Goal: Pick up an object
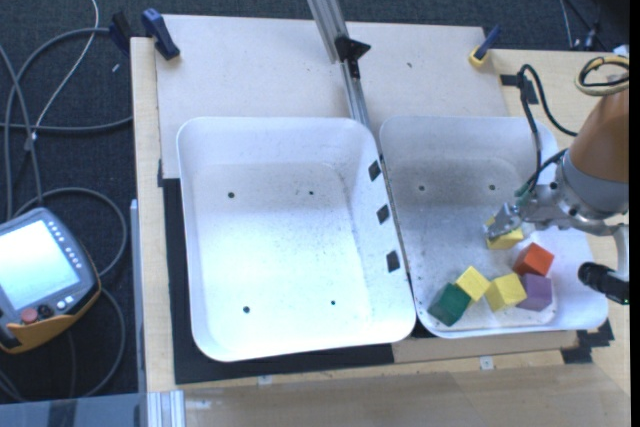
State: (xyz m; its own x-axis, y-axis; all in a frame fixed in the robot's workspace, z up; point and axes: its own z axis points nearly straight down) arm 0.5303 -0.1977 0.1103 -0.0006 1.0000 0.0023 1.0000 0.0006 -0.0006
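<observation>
**Ana:** Gripper (503, 223) sits low in the right bin (450, 155), toward its near right part, and a small yellow block (506, 237) shows right at its fingertips. I read that as the block pinched between the fingers — though whether it is lifted off the floor or resting on it, I cannot tell.

**Ben:** How would such a block handle?

**Ana:** My guess is light and rigid, wood or hard plastic, so nothing to crush. The smooth faces could slip, so the hold should be across two flat opposite sides, square on, not across a corner.

**Ben:** And the count?

**Ana:** Six blocks, all in the right bin. Three yellow: the one at the fingers, one yellow cube (473, 283) and another yellow cube (507, 290) near the front wall. Then one green block (450, 303) touching the first cube, one purple block (538, 291) beside the second, and one orange block (535, 260) just above the purple one.

**Ben:** Bins?

**Ana:** Two — the left bin (280, 245) holds no blocks. One arm (600, 160), reaching in from the right.
</observation>
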